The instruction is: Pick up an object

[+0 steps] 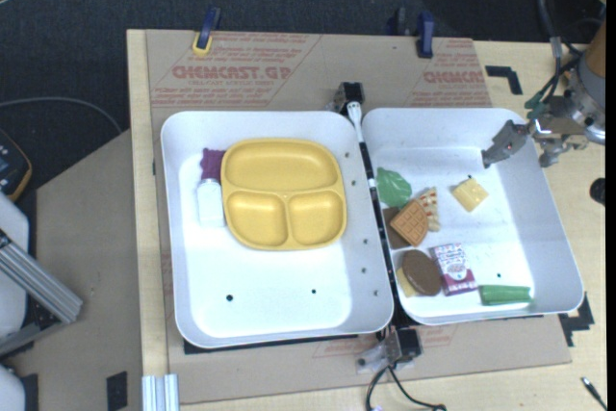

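My gripper (525,150) hangs over the upper right corner of the right bin (539,217), its two fingers spread open with nothing between them. Below and to its left lies a yellow cheese wedge (470,193), apart from the fingers. Further left in the same bin are a green leafy piece (393,186), a waffle (410,222), a brown cookie (420,272) and a red and white packet (453,267). A green bar (504,295) rests by the bin's front wall.
The left bin (279,303) holds a yellow divided plate (284,191), with a purple item (212,162) and a white bottle (209,202) at its left side. Clamps (202,36) hold the cardboard base at the back.
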Tool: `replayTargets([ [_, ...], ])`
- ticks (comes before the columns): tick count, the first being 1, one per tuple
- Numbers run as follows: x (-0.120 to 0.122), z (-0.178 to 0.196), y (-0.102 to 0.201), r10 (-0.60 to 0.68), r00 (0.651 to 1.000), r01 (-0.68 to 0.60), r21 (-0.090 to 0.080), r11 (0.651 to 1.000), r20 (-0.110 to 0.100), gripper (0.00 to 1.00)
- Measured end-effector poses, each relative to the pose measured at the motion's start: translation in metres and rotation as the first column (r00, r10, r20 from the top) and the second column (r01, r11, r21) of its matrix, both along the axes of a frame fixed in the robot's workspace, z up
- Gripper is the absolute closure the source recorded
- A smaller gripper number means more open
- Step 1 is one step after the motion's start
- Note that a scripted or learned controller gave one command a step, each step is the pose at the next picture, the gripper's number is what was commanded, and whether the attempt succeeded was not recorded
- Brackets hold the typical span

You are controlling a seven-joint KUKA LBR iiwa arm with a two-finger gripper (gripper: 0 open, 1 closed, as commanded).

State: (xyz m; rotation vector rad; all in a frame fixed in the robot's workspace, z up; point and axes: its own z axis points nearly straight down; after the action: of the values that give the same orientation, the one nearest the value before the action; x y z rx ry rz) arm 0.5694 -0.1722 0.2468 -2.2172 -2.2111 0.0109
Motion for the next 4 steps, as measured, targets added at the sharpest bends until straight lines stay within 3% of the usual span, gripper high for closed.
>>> replayTargets([
  [1,0.002,0.007,0.000,0.003,1.000,-0.003,-0.003,1.000,0.013,0.00],
  [3,0.003,-0.119,0.000,0.003,1.000,-0.003,0.000,1.000,0.005,0.00],
  [4,0.002,-0.165,0.001,0.003,1.000,-0.003,0.000,1.000,0.007,0.00],
])
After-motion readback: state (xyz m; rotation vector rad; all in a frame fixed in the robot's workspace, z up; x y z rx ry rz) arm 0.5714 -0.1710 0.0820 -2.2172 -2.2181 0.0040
